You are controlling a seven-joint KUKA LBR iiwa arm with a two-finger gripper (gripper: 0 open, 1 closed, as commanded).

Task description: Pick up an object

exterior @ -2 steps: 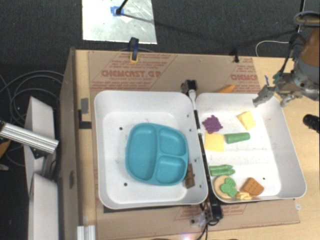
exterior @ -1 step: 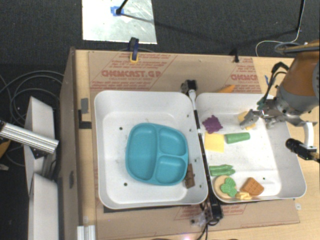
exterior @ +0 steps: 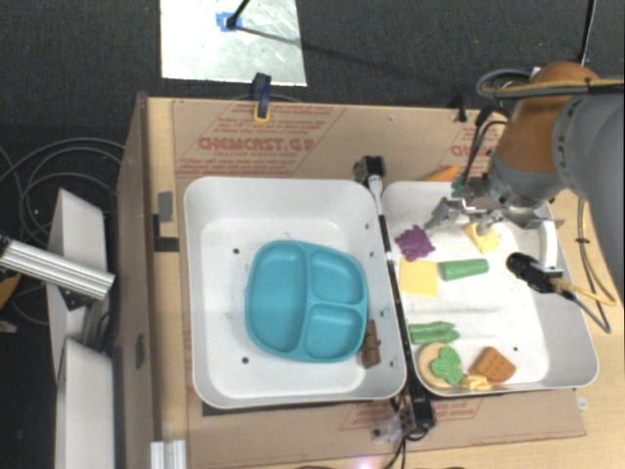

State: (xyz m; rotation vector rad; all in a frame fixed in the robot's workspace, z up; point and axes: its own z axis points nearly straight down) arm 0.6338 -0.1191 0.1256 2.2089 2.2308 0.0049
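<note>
In the right bin (exterior: 576, 350), toys lie scattered: a purple piece (exterior: 414, 243), a yellow slab (exterior: 421, 279), a green stick (exterior: 462, 270), and a small plate (exterior: 459, 369) of food shapes at the lower edge. The gripper (exterior: 476, 213) hangs over the bin's upper part; whether it grips anything I cannot tell. A blue divided tray (exterior: 306, 301) sits in the left bin (exterior: 210, 262)

A dark carpeted floor (exterior: 68, 57) is surrounding the bench on the 9, 12 and 3 o'clock sides. A brown cardboard sheet (exterior: 283, 135) with red print is covering the bench top. At 12 o'clock a silvery reflective panel (exterior: 232, 27) is lying flat on the floor. At 9 o'clock black cables (exterior: 49, 169) are looping across the carpet, above white framing (exterior: 83, 291) and a metal rail (exterior: 54, 267).
</note>
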